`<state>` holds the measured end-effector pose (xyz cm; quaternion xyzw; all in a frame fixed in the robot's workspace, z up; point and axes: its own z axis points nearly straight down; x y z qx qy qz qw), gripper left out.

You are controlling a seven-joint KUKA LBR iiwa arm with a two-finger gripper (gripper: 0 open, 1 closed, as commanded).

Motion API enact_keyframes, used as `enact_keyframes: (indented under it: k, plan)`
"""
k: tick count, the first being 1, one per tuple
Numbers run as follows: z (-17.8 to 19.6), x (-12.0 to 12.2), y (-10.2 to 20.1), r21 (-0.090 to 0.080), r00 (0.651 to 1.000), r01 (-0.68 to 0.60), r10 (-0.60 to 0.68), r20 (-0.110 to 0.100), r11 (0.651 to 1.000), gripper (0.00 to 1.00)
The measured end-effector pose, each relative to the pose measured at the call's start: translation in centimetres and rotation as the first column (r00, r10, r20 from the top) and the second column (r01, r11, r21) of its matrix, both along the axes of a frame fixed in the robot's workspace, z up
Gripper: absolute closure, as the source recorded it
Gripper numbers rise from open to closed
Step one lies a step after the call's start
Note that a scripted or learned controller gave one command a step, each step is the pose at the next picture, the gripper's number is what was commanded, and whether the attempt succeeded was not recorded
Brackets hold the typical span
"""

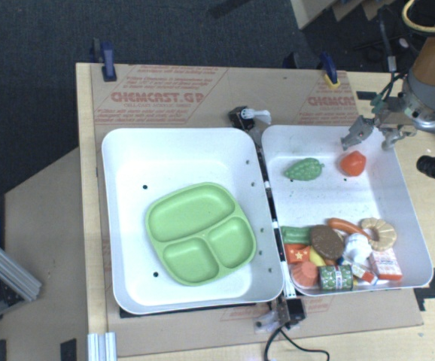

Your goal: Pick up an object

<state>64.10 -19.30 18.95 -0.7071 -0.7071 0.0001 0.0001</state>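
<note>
Toy heap [340, 256] at near end of right bin [406, 194]; green tray [199, 233] in left bin; nothing grasped.
Approach step: gripper [371, 132] hangs spread and empty above the far rim, red toy [353, 163] just below it, green toy [304, 169] leftward. Next: descend squarely over red toy, close.

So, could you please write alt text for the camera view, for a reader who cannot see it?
A grey robot arm's two-finger gripper hangs open over the right white bin, near a small red toy tomato and a green bumpy toy vegetable. The left white bin holds a green three-compartment plastic plate.
</note>
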Motion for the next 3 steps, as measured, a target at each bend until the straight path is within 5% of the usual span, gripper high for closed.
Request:
enact_keyframes:
  k: [1, 2, 3]
  plan:
    - [-11.2, 1.2, -1.3, 0.002, 1.0, 0.0, 0.0, -0.01, 1.0, 0.0]
    - [-9.4, 1.5, -1.3, -0.001, 1.0, -0.002, 0.002, 0.001, 1.0, 1.0]
    - [-10.5, 2.4, 4.2, 0.002, 1.0, -0.005, 0.005, -0.004, 1.0, 1.0]
